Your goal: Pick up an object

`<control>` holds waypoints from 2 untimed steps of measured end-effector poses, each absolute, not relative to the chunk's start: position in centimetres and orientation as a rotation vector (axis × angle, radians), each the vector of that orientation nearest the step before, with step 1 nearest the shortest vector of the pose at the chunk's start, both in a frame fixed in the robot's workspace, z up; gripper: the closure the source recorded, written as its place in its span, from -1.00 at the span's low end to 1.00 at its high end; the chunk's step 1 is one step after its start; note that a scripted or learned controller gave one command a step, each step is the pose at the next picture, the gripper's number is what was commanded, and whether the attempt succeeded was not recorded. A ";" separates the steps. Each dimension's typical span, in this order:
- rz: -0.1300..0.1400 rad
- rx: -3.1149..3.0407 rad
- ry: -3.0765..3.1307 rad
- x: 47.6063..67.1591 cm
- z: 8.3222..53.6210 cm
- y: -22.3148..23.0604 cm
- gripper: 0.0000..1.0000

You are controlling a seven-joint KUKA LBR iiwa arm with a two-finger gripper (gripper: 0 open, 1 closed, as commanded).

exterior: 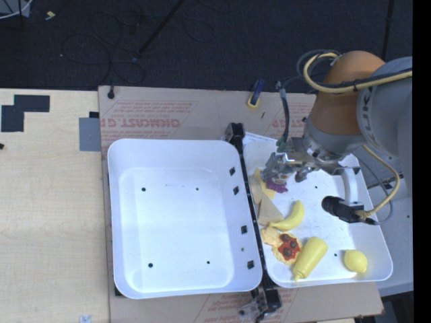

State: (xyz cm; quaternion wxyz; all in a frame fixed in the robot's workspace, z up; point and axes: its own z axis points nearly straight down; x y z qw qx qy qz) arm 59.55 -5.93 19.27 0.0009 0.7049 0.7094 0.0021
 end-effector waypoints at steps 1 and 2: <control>-0.001 2.220 2.226 58.5 23.3 -1.3 1.00; 0.001 2.218 2.227 59.4 25.7 2.4 1.00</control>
